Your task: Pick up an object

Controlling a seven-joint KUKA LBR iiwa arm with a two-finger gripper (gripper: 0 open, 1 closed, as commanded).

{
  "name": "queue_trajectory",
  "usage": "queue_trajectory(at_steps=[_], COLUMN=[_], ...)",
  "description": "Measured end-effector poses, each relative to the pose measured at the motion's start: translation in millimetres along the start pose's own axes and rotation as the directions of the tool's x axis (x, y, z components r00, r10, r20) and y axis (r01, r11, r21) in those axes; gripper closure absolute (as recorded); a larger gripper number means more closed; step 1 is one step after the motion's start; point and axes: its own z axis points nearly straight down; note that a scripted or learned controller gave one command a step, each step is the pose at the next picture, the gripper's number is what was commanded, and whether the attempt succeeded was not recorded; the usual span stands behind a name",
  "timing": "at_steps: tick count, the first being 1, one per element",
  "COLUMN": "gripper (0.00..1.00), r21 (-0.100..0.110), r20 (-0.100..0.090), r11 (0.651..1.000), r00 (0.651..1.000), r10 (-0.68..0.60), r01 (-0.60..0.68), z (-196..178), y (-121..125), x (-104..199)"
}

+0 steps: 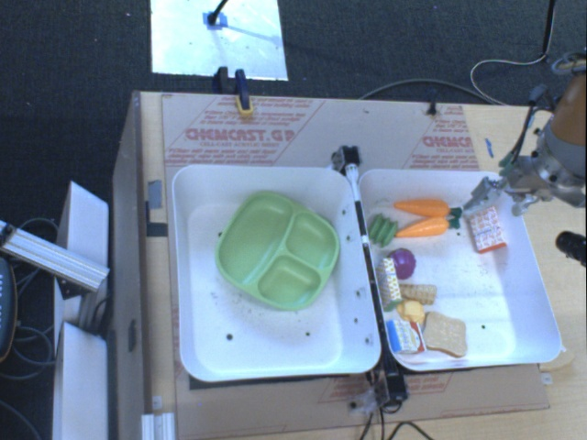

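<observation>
Red print on the bench sheet

The clear protective sheet that covers the bench carries red lettering: along its far edge, behind the left bin, the word "CHEMCAST GP" reads plainly, with smaller red lines above and below it too fine to make out. The same print repeats at a slant near the sheet's far right corner, only partly legible. A small red-and-white packet in the right bin bears markings too small to read.
</observation>
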Motion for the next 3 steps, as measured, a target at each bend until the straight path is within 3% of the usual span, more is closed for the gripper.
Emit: queue_trajectory(at_steps=[1, 2, 3], gripper=[0.00, 0.00, 1.00], r21=[0.003, 0.017, 0.025], r20=[-0.001, 0.005, 0.007], r11=[1.000, 1.000, 1.000], r00=[1.000, 1.000, 1.000], r10=[-0.002, -0.002, -0.005], r01=[0.002, 0.002, 0.005], z=[114.9, 125.4, 116.1], y=[55.0, 66.9, 65.4], x=[15.1, 25.7, 24.6])
